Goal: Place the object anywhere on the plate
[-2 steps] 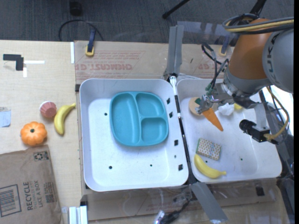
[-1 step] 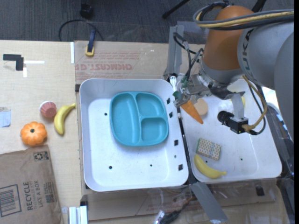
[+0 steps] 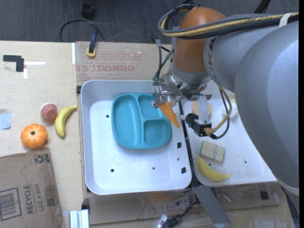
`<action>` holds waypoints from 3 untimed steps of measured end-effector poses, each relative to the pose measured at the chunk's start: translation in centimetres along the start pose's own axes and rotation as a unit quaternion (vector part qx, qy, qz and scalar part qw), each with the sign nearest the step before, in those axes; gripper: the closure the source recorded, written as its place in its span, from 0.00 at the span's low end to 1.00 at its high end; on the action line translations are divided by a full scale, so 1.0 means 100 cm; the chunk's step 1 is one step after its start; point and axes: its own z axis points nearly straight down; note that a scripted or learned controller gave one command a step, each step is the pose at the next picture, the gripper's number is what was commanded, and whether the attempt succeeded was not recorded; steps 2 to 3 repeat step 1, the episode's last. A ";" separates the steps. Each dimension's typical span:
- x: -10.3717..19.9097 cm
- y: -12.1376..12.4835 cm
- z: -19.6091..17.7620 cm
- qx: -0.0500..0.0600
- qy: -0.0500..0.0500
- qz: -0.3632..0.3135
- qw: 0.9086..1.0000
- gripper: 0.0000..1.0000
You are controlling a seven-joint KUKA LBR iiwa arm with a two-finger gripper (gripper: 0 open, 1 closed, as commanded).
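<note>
A teal divided plate (image 3: 133, 122) lies in the left white bin (image 3: 99, 175), toward its back. My gripper (image 3: 160, 100) hangs over the plate's right rim, close to the wall between the two bins. It is shut on the thick end of an orange carrot (image 3: 170, 115). The carrot slants down and to the right, with its tip over the plate's right edge, and I cannot tell if it touches the plate. The arm's orange band (image 3: 199, 37) and grey body cover the back right of the scene.
The right bin (image 3: 251, 160) holds a yellow banana (image 3: 212, 171), a speckled cracker-like block (image 3: 212, 151) and a round beige item (image 3: 202, 109), partly behind a cable. On the bench to the left lie a small pumpkin (image 3: 34, 136), a second banana (image 3: 63, 120) and a pink cupcake (image 3: 49, 111).
</note>
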 end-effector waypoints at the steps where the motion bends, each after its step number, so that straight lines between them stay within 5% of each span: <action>1: 0.000 0.000 0.000 0.000 0.000 0.000 1.000 0.00; 3: 0.000 0.000 0.000 0.000 0.000 0.000 1.000 0.00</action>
